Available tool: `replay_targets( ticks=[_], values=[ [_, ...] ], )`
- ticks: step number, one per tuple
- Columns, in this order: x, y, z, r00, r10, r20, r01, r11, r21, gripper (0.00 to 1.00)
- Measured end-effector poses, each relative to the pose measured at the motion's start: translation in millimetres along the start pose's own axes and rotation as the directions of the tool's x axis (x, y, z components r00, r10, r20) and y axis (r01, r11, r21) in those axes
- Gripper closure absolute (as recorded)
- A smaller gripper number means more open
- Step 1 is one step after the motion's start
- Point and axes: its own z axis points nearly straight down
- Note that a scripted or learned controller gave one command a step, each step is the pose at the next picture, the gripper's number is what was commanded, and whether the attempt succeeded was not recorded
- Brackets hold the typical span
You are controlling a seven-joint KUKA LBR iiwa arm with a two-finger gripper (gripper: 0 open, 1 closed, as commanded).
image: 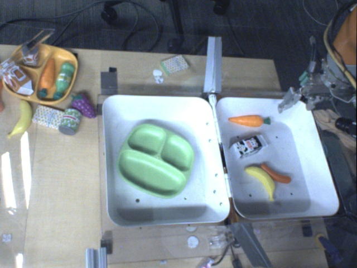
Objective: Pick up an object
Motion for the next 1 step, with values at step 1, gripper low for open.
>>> replay_targets(
  ticks=[1],
  values=[
    [-0.1,-0.1,0.1,1.0,0.0,0.0,0.0,1.0,0.0,0.0]
  ],
)
